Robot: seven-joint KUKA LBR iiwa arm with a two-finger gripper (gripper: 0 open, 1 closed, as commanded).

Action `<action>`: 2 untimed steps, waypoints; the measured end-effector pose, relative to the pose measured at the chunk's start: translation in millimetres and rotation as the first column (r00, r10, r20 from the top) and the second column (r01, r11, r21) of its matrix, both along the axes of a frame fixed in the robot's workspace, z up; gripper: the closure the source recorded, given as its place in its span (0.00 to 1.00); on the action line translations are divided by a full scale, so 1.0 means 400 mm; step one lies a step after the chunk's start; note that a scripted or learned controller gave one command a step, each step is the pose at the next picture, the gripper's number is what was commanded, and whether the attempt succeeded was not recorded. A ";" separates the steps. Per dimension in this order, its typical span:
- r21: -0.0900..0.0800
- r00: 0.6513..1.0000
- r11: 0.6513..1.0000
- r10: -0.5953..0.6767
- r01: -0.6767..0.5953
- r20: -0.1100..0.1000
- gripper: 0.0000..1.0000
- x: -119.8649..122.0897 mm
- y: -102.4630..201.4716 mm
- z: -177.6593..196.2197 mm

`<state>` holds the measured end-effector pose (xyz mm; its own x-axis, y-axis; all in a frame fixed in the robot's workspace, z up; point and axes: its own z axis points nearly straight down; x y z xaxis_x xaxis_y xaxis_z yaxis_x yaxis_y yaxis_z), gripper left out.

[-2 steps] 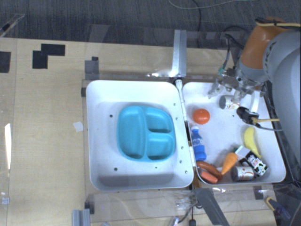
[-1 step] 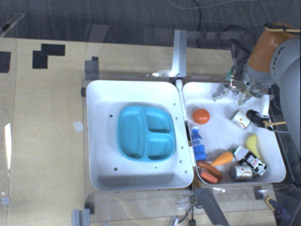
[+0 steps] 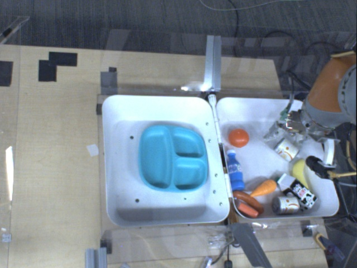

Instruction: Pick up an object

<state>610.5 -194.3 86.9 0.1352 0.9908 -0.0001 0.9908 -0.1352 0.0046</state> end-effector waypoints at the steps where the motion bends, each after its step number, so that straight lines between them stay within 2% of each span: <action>1: 0.000 0.998 0.998 0.065 -0.065 0.003 0.00 -0.201 0.032 0.003; 2: -0.001 0.998 0.998 0.069 -0.069 0.006 0.00 -0.039 -0.015 0.001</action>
